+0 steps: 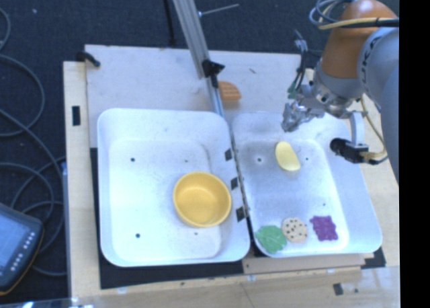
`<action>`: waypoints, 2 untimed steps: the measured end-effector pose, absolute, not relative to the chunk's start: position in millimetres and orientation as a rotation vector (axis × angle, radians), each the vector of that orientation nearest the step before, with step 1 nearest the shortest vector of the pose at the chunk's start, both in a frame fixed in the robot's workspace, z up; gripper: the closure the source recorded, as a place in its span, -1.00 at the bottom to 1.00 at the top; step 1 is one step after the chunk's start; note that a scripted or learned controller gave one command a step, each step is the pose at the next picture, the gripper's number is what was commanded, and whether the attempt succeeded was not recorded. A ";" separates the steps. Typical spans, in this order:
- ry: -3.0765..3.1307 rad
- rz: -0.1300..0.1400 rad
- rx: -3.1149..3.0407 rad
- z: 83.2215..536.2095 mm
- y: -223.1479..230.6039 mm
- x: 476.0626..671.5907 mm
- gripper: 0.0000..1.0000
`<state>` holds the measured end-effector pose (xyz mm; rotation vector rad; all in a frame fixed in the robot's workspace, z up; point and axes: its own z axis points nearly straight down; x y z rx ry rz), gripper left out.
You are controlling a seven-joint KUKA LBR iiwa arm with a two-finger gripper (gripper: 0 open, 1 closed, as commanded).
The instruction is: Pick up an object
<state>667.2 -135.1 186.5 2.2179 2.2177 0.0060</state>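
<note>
Bright, even overhead light; both white bins (168, 132) nearly blown out, with glare washing out their rims. Shadows soft and short, faint one under the yellow bowl (201, 199). Dark floor (40, 17) underexposed. Overall soft focus, low resolution, slight colour noise; small objects lack detail.

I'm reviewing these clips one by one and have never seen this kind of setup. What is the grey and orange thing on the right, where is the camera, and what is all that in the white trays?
That is a robot arm, reaching in from the right. At its tip is a pincer for grasping things; it hangs over the far edge of the right bin, and nothing shows between its fingers.

One fixed camera looks down on the bench at a slant.

The left bin holds a yellow bowl. The right bin holds a pale yellow piece just below the pincer and, along its near edge, a green piece, a cookie and a purple piece.
</note>
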 end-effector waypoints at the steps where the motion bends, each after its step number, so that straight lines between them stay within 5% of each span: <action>1: 2.216 0.006 2.219 231.8 -137.5 664.6 1.00; 2: 2.221 0.005 2.216 263.9 -138.7 665.8 1.00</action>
